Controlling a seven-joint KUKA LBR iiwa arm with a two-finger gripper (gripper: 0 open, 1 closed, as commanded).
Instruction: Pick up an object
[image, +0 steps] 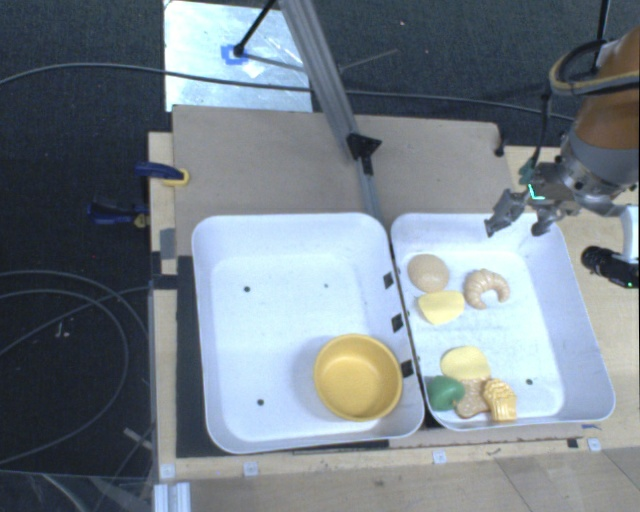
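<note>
A: Where is the gripper right now?

B: Above the far edge of the right bin, near its back rim. The 2 fingers stand apart with nothing between them, so it is open and carrying nothing.

A: And what could it pick up?

B: All the small pieces sit in that right bin. A round beige bun lies by the divider, a croissant is just beside it toward the middle, and a pale yellow slice lies just in front of the bun. Further forward there is a yellow lump, then a green piece, a tan cookie and a small waffle-like piece crowded together in the front corner.

A: What about the left bin?

B: It carries 1 yellow bowl, upright, near the front right corner.

A: Which one looks easiest?

B: I'd judge the croissant or the bun. They are nearest the gripper and have free space around them. The 3 front pieces touch each other, so fingers closing there could nudge a neighbour.

A: So the job has barely begun?

B: By my reading, yes: nothing is lifted, and the gripper would need to descend over a chosen piece.
</note>
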